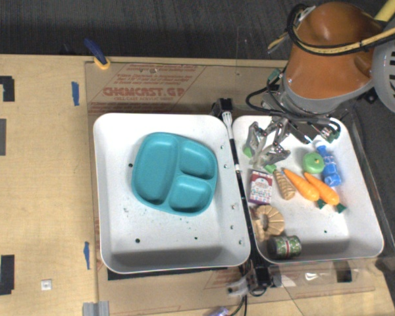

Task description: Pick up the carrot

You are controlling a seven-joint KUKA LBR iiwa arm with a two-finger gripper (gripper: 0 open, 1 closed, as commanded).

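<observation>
Two orange carrots lie side by side in the right bin (365, 226), one (301, 183) in the middle and a second (326, 193) with a green tip just right of it. My gripper (266, 147) hangs over the bin's upper left part, up and to the left of the carrots and apart from them. Its metal fingers (253, 139) stand open with nothing between them. The arm's orange band (329, 41) hides the bin's far edge.
A green apple (313, 162) and a blue bottle (329, 166) sit just above the carrots. A pink card (261, 188), a tan cone (287, 185), a wooden piece (270, 221) and a green can (286, 245) lie to their left and below. The left bin (118, 242) holds a teal divided plate (174, 173).
</observation>
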